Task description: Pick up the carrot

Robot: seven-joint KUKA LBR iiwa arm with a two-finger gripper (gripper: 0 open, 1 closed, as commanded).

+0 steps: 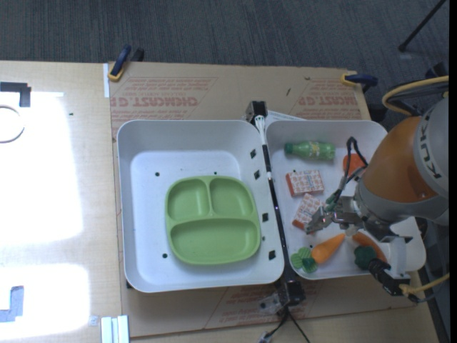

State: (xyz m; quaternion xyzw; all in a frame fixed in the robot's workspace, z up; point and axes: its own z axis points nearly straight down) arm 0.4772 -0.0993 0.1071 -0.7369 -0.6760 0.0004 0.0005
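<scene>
Carrot (327,249): a short orange toy with a green leafy top (305,261), lying slanted near the front edge of the right bin (323,273). The pincer (319,221) hangs just above it, beside a red-and-white packet (308,209); whether its fingers are spread or pressed together cannot be told.

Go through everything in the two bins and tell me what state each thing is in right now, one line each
Carrot: lying flat in the right bin, not held.
Gripper: low over the right bin, just above the carrot.
Green bottle: lying on its side.
Two red-and-white packets: lying flat, near each other.
Green divided plate: flat in the left bin, compartments bare.
</scene>
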